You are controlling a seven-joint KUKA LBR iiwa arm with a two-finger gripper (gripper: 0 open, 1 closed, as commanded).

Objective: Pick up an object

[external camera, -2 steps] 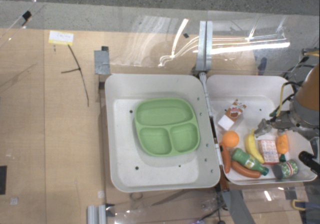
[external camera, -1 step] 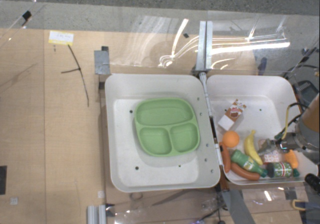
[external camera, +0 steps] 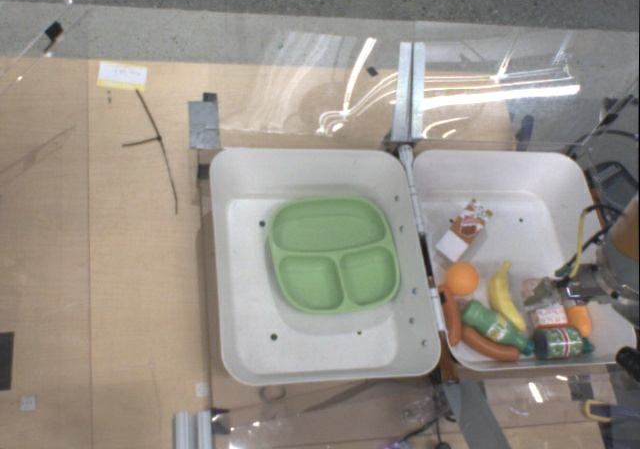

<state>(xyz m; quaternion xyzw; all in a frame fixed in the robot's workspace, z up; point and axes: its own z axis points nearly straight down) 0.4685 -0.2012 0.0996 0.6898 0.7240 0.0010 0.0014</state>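
On wooden bench [external camera: 90, 267], two white bins [external camera: 300, 362].

No text is legible. A yellow label [external camera: 122, 75] on the surface, up and left of the left bin [external camera: 225, 237], carries marks too small to read (likewise the packet labels in the right bin [external camera: 500, 172]).

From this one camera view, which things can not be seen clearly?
- Gripper: small, at the right bin's far side; whether it touches any item is unclear.
- Arm: cut off by the frame edge.
- Small packet: print too small to read.
- Green bottle: partly overlapped by the banana.
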